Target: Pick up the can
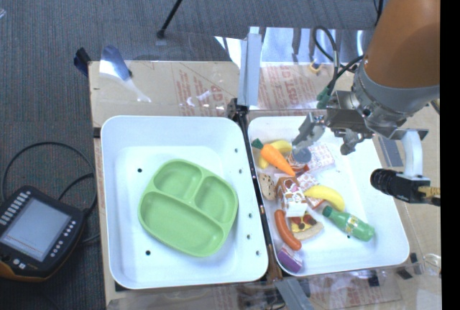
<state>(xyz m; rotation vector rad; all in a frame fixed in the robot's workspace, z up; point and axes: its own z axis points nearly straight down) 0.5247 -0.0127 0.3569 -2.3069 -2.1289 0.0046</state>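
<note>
**The gripper is hanging over the toy food bin**

The grey and orange arm (pixel 402 28) is reaching in from the right. It is hanging over the right bin (pixel 392 233). The gripper (pixel 328 141) is sitting above the back part of that bin. Its two fingers are spread apart, and nothing is sitting between them. One finger (pixel 309 132) is pointing down at a slant.

The can (pixel 302 155) is looking like a small round grey thing. It is lying in the right bin, right at the tip of that slanted finger. I cannot tell if the finger is touching it. The can is sitting just beside the orange carrot (pixel 277 158) and next to a pink and white packet (pixel 321 156).

More toy food is lying in the same bin. A yellow banana (pixel 323 194) is lying near the middle. A green bottle (pixel 348 223) is lying on its side close to it. A red sausage (pixel 284 229) is lying near the front, next to a pizza slice (pixel 305 224).

The left bin (pixel 122 150) is holding a green plate (pixel 188 207) with three parts.
</note>
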